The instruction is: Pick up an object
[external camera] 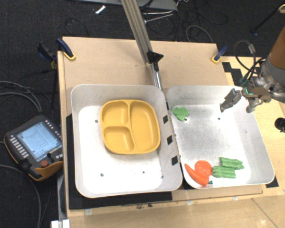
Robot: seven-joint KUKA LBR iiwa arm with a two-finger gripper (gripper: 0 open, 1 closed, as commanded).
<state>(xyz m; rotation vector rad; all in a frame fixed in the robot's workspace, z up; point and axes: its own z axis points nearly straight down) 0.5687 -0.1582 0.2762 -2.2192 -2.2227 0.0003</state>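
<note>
Hand point(241, 102) open above right bin point(256, 141)

1. The two shallow white bins point(218, 137) look like matt sheet metal, faintly speckled.
2. The yellow three-compartment plate point(131, 126) looks like smooth plastic with a soft sheen.
3. The pale tan counter point(109, 61) looks like matt, unvarnished wood board.
4. The red-orange toy vegetables point(200, 171) and green toy pods point(228, 167) look like smooth plastic.

arm point(281, 56) enters from the right edge, wrist angled down and left. end effector point(241, 102) sits at upper right, two fingers point(230, 100) spread apart, nothing between them, tips pointing down-left.
</note>
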